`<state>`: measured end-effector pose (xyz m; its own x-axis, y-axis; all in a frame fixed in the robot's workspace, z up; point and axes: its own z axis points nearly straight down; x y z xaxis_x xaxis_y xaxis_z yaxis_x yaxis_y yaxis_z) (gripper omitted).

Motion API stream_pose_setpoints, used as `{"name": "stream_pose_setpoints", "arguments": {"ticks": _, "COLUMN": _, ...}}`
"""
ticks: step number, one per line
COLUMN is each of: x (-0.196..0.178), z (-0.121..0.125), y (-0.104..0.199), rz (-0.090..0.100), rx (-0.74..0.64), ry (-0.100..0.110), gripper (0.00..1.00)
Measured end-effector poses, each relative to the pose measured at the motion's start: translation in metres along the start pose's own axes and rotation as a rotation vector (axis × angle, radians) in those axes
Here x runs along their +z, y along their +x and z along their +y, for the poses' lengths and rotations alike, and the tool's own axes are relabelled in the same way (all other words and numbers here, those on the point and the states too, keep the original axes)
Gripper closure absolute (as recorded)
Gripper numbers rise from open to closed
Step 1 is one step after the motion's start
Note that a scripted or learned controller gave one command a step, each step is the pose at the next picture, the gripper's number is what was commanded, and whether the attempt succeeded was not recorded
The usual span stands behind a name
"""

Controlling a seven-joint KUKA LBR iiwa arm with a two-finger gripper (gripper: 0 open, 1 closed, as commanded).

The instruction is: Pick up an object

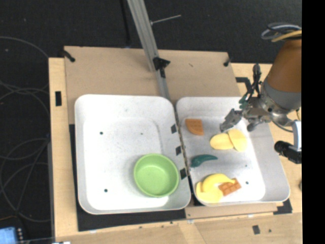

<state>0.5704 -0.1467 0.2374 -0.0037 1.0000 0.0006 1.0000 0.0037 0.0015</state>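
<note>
Wooden bench topped by two white bins. Fingers seen spread open, nothing held, hovering just above pale yellow object in right bin. Approach step, probably; lowering and closing needed next.

Tan bench carries two white bins side by side: left bin, right bin

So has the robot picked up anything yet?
Not yet. The pincer hangs over the right bin, just above the pale yellow piece, with nothing between its fingers. The orange piece, green pepper and green bowl lie untouched. Grabbing and lifting are left.
</note>
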Motion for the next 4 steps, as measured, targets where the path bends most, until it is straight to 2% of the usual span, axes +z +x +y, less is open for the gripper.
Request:
{"name": "stream_pose_setpoints", "arguments": {"ticks": 1, "x": 0.000, "z": 0.000, "y": 0.000, "rz": 0.000, "rx": 0.001, "ry": 0.000, "gripper": 0.00}}
{"name": "stream_pose_setpoints", "arguments": {"ticks": 2, "x": 0.061, "z": -0.002, "y": -0.007, "rz": -0.002, "rx": 0.004, "ry": 0.006, "gripper": 0.00}}
{"name": "stream_pose_setpoints", "arguments": {"ticks": 3, "x": 0.122, "z": 0.000, "y": -0.001, "rz": -0.002, "rx": 0.005, "ry": 0.007, "gripper": 0.00}}
{"name": "stream_pose_setpoints", "arguments": {"ticks": 4, "x": 0.136, "z": 0.000, "y": -0.003, "rz": -0.004, "rx": 0.006, "ry": 0.002, "gripper": 0.00}}
